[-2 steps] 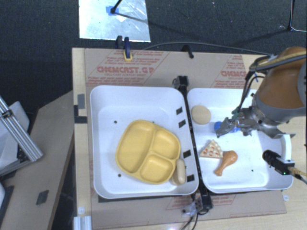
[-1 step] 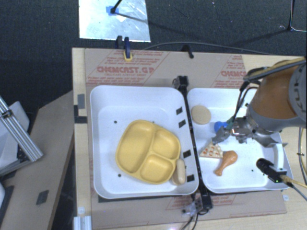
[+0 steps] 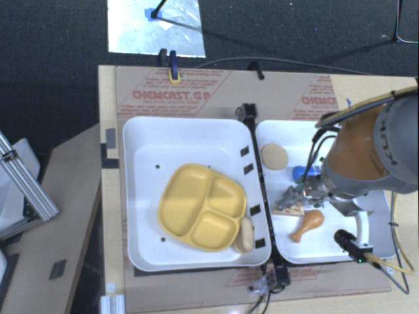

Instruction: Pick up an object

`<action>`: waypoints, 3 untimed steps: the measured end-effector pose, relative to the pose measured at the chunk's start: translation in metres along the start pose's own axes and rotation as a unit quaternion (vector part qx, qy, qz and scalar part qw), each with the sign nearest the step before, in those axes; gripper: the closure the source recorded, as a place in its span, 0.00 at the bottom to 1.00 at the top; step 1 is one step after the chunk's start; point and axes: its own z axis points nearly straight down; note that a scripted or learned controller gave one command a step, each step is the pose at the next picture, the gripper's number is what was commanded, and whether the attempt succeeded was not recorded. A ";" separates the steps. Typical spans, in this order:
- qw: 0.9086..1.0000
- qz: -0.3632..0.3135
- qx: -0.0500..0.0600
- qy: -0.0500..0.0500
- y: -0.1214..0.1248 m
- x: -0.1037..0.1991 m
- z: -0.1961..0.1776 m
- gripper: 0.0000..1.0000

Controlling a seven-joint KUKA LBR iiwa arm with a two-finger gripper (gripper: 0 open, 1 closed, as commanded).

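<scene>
On the bench (image 3: 216,90), 2 shallow white bins stood side by side on a sheet printed in red.

Left bin (image 3: 147,152):
- 1 yellow tray (image 3: 200,205) with 3 compartments lay flat at the centre, turned at an angle to the bin walls.
- 1 pale roll (image 3: 245,234) lay against the tray's lower right edge, close to the wall shared with the other bin.

Right bin (image 3: 285,248):
- 1 round tan disc (image 3: 274,156) lay in the upper left part, apart from the other items.
- 1 blue piece (image 3: 300,173) lay just below and to the right of the disc, partly hidden by the arm's cabling.
- 1 flat tan slice (image 3: 288,209) lay near the middle of the bin floor.
- 1 orange-brown drumstick (image 3: 308,224) lay just beside the slice on its lower right, thick end up and to the right, narrow end pointing down and to the left.

The arm (image 3: 357,152) reached in from the right and covered most of the bin's right half. The gripper (image 3: 296,193) was low over the middle of the right bin, directly above the slice, between the blue piece and the drumstick. Whether it touched the slice could not be told. Whether the gripper was open or closed could not be told from this angle, since its metal parts blurred together.
</scene>
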 end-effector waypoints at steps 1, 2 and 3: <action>1.000 0.000 -0.005 0.000 0.003 -0.001 0.015 0.00; 1.000 -0.001 -0.011 0.000 0.008 0.001 0.001 1.00; 1.000 -0.001 -0.004 -0.001 0.014 -0.001 -0.043 1.00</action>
